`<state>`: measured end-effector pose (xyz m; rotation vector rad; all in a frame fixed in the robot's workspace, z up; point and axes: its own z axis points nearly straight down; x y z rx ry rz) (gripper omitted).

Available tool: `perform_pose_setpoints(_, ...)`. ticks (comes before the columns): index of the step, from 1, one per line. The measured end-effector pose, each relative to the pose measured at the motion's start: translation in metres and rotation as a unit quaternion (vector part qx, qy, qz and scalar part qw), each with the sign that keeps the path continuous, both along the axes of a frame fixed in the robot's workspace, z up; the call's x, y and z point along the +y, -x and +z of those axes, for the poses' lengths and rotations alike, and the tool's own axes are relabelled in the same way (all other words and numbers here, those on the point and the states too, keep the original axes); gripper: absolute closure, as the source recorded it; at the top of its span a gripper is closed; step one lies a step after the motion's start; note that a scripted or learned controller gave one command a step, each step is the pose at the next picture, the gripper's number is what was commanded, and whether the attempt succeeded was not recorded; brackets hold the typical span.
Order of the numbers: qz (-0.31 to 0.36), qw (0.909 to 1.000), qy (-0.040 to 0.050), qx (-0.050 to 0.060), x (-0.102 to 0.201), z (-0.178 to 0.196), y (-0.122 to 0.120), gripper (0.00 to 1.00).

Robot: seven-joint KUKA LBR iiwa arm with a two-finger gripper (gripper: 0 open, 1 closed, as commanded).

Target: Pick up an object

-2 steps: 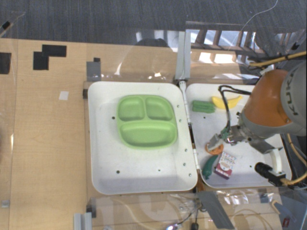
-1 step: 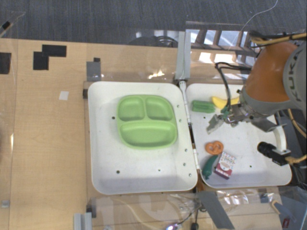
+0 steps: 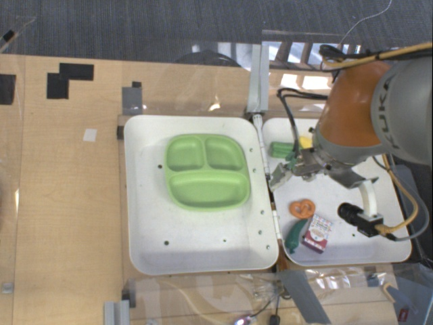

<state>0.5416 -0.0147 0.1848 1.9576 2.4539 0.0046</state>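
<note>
While the arm [image 3: 365, 107] hangs low over the right bin [image 3: 399, 249], its gripper [image 3: 279, 172] sits near the left wall beside a green block [image 3: 281, 149], likely seeking something there; whether its fingers are spread cannot be told.

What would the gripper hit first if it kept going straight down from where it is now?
Probably the floor of the right bin near its left wall, under the gripper. The green block lies just beside it; depth is unclear.

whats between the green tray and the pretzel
In the camera view, the raised rims where the two bins meet run between the green tray and the pretzel; otherwise only bare white bin floor.
</note>
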Motion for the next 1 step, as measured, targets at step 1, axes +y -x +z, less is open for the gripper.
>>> perform_pose_setpoints(1, -0.002, 1.0000, 0.0003, 0.000, -0.0407, 0.0000, 0.0540, 0.00)
